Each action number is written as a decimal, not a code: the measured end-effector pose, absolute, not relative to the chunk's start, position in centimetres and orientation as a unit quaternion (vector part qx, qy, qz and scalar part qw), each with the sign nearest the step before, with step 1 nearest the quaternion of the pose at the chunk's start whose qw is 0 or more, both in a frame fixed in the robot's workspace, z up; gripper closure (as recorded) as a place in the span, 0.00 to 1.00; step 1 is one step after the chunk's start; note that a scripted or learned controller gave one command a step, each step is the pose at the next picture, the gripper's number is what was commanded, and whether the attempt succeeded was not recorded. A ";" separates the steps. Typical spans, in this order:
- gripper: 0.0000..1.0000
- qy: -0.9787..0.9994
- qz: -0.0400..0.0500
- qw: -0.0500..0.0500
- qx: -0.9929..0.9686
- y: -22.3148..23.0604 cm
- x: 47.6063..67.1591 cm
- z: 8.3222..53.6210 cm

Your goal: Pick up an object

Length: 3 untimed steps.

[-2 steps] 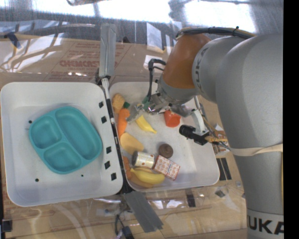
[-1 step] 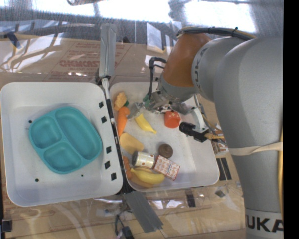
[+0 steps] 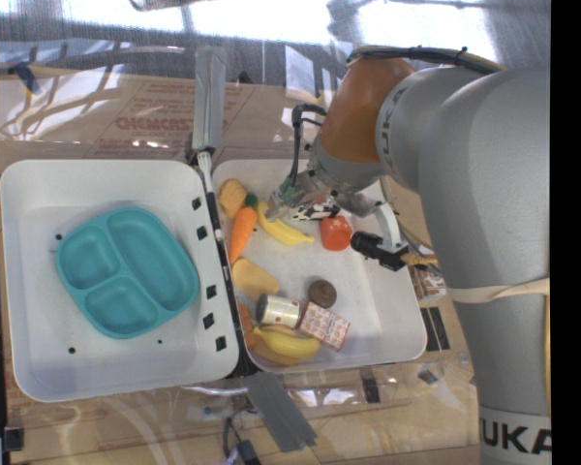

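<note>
we see the gripper [image 3: 292, 200] low in the right bin [image 3: 392, 308], at its far side, right by a yellow banana [image 3: 283, 230] and a carrot [image 3: 241, 232]. we cannot tell how its jaws stand or whether they grip anything. a red tomato [image 3: 335, 232] lies just beside. the left bin [image 3: 29, 289] holds a teal divided plate [image 3: 126, 271].

The grey KUKA arm [image 3: 474, 211] bends in from the right, orange band [image 3: 358, 114] above the wrist, its gripper [image 3: 289, 200] pointed downward below the wrist.
</note>
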<state>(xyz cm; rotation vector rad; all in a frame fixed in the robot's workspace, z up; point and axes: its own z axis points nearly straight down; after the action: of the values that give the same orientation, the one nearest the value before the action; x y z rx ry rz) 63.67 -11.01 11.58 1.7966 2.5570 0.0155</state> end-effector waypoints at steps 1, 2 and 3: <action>0.00 0.818 0.004 0.007 0.575 -11.0 63.6 11.5; 0.00 0.802 0.005 0.006 0.598 -10.6 63.3 10.5; 1.00 0.803 0.005 0.007 0.596 -10.6 63.4 11.5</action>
<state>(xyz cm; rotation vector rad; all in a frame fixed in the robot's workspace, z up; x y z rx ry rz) 63.40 -10.61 11.54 1.8640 2.5106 0.0143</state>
